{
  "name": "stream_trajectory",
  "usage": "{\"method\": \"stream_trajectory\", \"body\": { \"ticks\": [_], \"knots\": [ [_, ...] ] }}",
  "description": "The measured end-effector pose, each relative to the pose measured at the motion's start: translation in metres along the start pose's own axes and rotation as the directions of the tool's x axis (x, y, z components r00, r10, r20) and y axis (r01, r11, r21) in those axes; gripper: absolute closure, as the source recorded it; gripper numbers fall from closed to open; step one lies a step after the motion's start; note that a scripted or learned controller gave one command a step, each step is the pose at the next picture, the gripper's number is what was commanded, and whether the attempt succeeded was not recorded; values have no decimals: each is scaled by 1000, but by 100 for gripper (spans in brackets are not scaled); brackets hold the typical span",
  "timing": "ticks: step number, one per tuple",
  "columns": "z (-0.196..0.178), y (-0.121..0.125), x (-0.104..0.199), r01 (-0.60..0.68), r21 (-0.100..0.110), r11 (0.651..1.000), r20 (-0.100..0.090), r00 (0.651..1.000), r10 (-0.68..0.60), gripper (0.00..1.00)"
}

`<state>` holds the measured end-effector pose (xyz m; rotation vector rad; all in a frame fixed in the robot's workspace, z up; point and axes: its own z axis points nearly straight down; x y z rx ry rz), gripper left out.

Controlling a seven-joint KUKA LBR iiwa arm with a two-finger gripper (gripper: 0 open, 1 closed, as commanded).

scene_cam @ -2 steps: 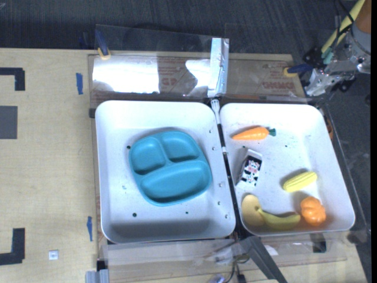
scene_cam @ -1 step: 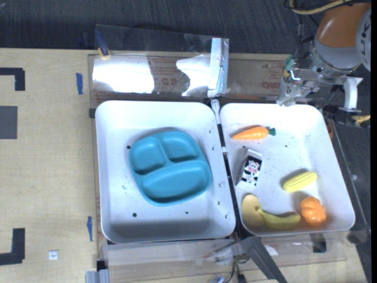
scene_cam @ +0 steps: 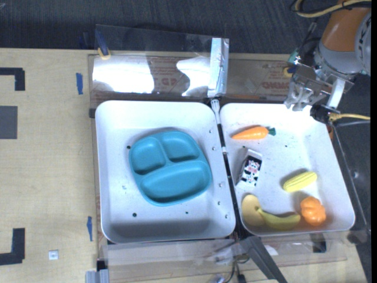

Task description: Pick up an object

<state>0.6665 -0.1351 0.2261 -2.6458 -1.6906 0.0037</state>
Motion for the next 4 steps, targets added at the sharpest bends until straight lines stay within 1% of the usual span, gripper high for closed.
{"method": "stream_trajectory", "body": {
  "ticks": [1,2,3,4],
  "knots": [
    [-4,-34,59,28,0,1000,-2,1000,-28,100],
    [18,-21,46,-76,3,997,0,997,76,100],
    [7,-21,47,-73,0,997,-1,997,73,100],
    [-106,-7,17,-458,-8,889,-6,889,458,100]
  ]
}}
